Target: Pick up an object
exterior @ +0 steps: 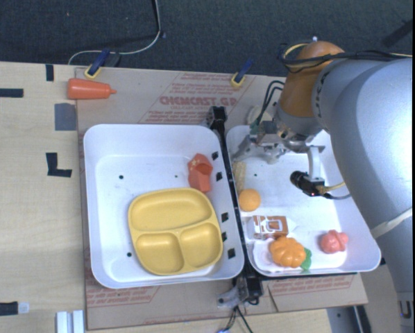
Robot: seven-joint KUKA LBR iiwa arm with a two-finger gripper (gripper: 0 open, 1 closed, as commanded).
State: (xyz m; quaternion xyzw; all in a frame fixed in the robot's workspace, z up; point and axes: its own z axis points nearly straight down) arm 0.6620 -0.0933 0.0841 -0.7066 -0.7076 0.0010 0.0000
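Gripper (pixel 263 146) low at twelve o'clock of right bin (pixel 353 252), aperture impossible to tell. Orange ball (pixel 249 200) just toward six o'clock, beside the divider. Risk: nudged ball rolling off, or fingers striking the wall.

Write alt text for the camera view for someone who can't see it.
A grey robot arm reaches over the right bin, which holds an orange ball, a small pumpkin and a pink toy. The left bin holds a yellow divided plate.
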